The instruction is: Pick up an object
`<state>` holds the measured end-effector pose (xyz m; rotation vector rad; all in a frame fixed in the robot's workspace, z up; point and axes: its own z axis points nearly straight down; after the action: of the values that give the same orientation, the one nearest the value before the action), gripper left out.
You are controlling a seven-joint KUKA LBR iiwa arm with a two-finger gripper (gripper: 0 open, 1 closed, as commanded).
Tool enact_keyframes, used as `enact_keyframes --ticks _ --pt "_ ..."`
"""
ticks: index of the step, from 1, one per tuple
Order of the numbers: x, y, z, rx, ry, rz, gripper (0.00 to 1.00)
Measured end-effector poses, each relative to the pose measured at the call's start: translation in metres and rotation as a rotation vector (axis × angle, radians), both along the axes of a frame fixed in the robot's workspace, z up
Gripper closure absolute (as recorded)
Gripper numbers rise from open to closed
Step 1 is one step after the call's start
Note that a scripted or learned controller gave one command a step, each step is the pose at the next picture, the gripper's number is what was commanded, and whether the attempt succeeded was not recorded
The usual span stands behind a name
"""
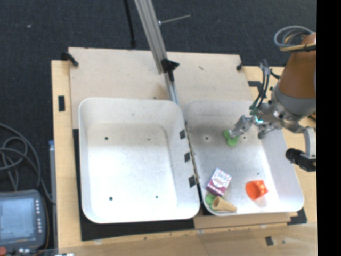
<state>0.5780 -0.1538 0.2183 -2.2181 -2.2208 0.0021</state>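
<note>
The arm (298,79) enters at the right of the frame as a rounded body with an orange band on top and a grey band beneath. A pale grey cable (290,36) loops above it at the upper right. Thin dark cables run down its left side. Below sits a metallic silver wrist block, with a black part at the right edge.

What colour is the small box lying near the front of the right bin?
The small box is purple and white, seen in the camera view.
</note>
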Motion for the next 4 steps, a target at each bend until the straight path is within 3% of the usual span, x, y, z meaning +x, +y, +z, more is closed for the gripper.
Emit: enact_keyframes --ticks 1,3,4 --pt "0.001 0.0 0.003 -0.001 -0.005 0.0 0.0" --pt "0.0 -0.004 -0.113 -0.003 0.001 -0.005 0.0" --pt "0.002 -0.005 -0.098 -0.002 -0.008 -0.011 1.0"
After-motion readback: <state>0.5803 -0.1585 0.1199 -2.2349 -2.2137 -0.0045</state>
